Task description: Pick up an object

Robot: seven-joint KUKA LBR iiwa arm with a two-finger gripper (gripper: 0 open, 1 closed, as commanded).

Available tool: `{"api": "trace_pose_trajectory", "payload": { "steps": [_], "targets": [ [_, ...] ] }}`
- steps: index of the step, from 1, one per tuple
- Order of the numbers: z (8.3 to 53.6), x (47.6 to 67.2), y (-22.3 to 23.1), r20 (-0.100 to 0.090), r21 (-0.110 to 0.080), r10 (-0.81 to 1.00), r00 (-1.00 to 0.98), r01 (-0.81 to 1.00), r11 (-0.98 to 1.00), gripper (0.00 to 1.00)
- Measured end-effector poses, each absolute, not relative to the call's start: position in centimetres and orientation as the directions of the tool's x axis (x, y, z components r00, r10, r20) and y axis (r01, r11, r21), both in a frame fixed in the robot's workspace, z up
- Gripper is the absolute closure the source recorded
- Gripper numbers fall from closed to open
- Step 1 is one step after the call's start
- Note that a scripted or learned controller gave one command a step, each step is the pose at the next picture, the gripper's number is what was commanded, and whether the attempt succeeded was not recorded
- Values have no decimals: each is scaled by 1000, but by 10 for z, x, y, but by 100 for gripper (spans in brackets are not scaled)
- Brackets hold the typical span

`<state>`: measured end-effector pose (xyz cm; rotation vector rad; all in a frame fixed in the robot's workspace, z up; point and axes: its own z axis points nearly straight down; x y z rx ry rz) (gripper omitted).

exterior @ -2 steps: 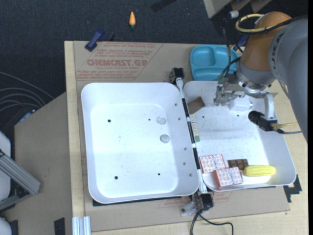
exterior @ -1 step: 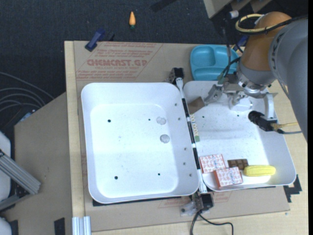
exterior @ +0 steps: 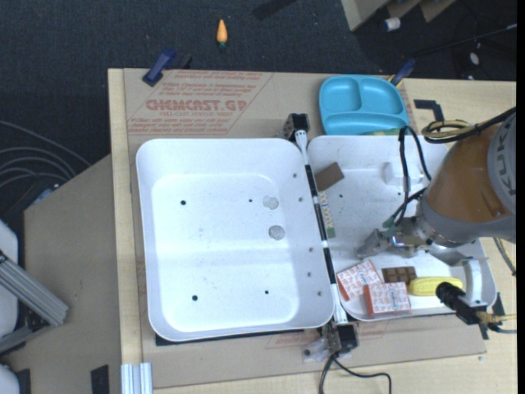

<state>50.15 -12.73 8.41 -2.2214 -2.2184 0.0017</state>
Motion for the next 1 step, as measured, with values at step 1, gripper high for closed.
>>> {"api": "trace_pose_trajectory", "payload": {
  "steps": [1],
  "targets": [
    [94,502,-127,1,0,1000,2,1000,-2,100]
  ]
}}
